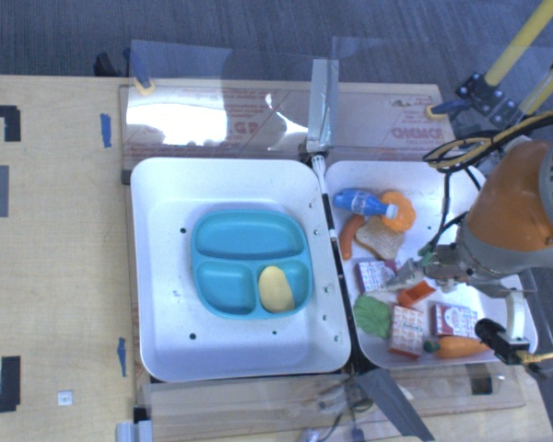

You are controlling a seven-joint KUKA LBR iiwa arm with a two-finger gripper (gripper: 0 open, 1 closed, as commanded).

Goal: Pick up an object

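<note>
Reaching in from the right, the gripper hangs low over the right bin, among the toy food. Whether it is wide, narrow or closed on anything cannot be told (the wrist hides that part). A small red-orange piece lies just below and beside its tip, probably the nearest candidate, long axis slanting. A printed carton sits just to its left; a carrot lies farther below.
</note>
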